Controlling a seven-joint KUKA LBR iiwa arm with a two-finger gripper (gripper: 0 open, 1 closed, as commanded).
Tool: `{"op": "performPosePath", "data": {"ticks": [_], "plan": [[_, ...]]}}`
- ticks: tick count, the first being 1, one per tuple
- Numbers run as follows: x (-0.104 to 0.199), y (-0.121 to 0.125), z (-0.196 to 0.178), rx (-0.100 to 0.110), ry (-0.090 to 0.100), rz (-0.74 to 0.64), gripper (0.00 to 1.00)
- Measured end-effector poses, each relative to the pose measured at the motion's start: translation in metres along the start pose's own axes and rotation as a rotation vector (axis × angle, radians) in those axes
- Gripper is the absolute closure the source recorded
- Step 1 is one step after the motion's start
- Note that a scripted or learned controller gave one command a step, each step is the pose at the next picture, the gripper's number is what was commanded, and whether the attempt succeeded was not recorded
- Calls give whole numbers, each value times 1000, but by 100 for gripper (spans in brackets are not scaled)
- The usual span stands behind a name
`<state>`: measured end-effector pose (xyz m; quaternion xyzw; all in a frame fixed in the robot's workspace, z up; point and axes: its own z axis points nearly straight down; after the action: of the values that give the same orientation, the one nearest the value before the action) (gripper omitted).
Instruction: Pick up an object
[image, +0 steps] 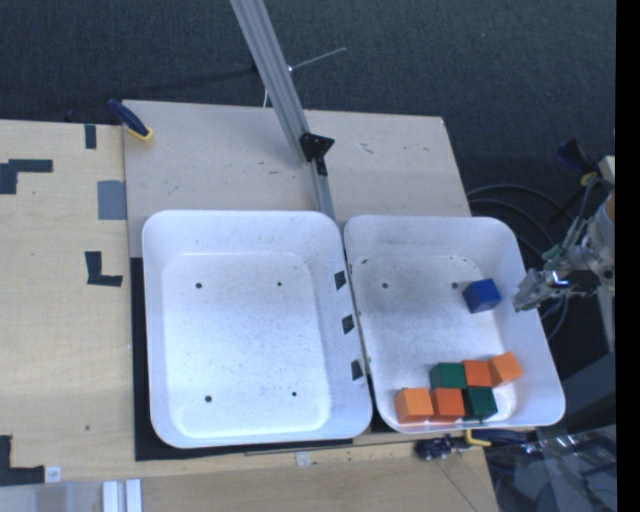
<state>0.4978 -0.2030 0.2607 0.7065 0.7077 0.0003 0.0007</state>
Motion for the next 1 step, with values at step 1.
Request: {"op": "performPosePath", "data": {"ticks": [1], "plan": [[51, 6, -5, 1, 2, -5, 100]]}}
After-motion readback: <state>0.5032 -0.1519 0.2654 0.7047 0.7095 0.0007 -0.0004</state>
